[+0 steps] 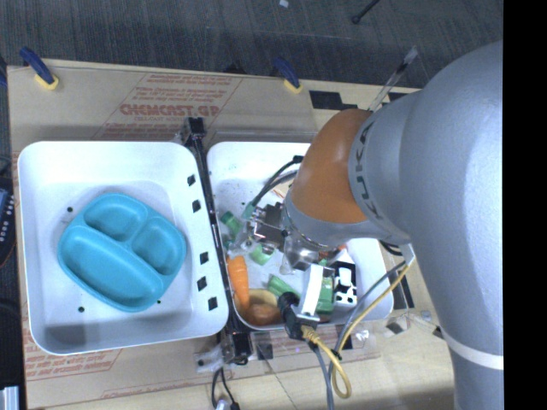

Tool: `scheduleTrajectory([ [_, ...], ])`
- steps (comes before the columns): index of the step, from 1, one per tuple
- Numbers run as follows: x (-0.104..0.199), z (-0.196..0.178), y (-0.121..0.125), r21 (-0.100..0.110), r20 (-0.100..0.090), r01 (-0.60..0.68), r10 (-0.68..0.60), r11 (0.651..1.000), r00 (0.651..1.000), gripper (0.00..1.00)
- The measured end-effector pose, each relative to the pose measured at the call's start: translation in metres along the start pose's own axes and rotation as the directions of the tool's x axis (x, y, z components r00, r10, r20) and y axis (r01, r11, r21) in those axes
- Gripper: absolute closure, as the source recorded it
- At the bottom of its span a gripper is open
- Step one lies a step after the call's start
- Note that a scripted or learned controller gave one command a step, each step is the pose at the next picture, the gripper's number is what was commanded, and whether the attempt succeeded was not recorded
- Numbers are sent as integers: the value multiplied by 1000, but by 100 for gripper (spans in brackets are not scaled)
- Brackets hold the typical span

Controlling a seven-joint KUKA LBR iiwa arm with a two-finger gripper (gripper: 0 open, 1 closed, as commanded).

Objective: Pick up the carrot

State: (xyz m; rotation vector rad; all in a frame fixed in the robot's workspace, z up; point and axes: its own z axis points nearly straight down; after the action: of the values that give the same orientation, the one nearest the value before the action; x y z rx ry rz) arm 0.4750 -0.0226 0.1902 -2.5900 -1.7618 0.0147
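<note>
**Now: carrot wedged at bin wall, grip state unknown**

Slim orange tapered carrot (238, 282) lies in the rt shallow white plastic bin (248, 156), lengthwise along its left wall and close to the front-left corner. It is free, w/ nothing gripping it. Just past its front end sits a rounded brown-yellow piece (259, 307), touching or nearly so. A small green chunk (279, 284) lies just beside it on the right, and another green bit (228, 221) sits further back along the same wall. The lt white bin (51, 169) holds a blue divided plastic plate (122, 250); both bins rest on the cardboard-covered worktop (171, 101).

The grey arm w/ orange band (342, 178) hangs over the middle of the rt bin, its wrist to the right of the carrot and not above it. Jaws are hidden under the wrist, so can't tell if released or clenched.

Risks, as I judge them:
- Carrot hugs the wall, so one jaw may have no room on that side and could hit the rim or the divider btwn bins.
- Crowded corner: a closing grip may catch the brown-yellow piece or green chunk instead.
- Smooth, tapered shape will prob. roll or squirt out if pinched off-centre, esp. near the thin end.
- A shove from the side could push it tighter into the corner.
</note>
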Motion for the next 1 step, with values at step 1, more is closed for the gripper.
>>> scheduleTrajectory([
  [1, 45, -20, 95, -6, -2, -2, 2, 1000, 1000, 0],
])
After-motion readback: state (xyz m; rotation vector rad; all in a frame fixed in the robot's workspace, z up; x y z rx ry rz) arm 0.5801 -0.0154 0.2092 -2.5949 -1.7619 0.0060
